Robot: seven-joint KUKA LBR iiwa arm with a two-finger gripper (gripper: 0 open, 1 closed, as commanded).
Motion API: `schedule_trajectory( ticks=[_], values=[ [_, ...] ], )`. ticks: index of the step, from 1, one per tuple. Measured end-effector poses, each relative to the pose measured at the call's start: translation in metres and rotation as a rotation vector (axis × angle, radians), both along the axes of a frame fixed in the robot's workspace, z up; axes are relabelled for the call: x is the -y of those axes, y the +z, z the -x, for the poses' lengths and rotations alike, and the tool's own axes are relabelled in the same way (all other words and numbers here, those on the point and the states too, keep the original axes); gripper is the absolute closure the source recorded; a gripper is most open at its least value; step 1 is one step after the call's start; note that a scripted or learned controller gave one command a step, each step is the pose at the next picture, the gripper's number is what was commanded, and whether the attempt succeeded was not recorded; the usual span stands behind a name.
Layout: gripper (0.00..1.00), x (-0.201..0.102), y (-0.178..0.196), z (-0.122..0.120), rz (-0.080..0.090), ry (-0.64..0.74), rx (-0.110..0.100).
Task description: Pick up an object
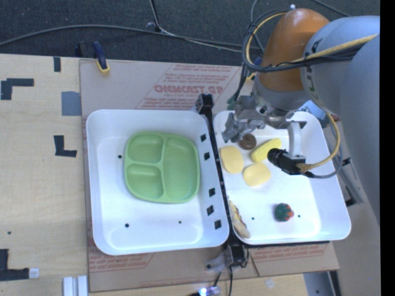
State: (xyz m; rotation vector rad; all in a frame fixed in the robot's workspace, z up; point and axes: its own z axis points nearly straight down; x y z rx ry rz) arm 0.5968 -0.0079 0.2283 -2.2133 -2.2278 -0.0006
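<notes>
Low over the right shallow white bin (pixel 321 224), the grey two-finger gripper (pixel 237 128) is seen beside a small brown round object (pixel 247 142); its state cannot be told. Three pale yellow pieces (pixel 232 160) are clustered just below. A green divided plastic plate (pixel 163 167) is held in the left white bin (pixel 102 184).

The arm (pixel 345 48) runs off the frame at 3 o'clock and covers the far corner of the right bin (pixel 308 227). The tool (pixel 247 125) overlaps a small brown thing (pixel 248 142) whose kind is too small to tell. The tabletop (pixel 31 165) is cut at 9 o'clock.
</notes>
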Motion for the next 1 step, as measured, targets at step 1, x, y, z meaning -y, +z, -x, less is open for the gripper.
schedule_trajectory(
  ticks=[1],
  values=[
    [1.0,-0.0599,-0.0108,-0.0022,0.001,0.0,-0.002]
  ],
)
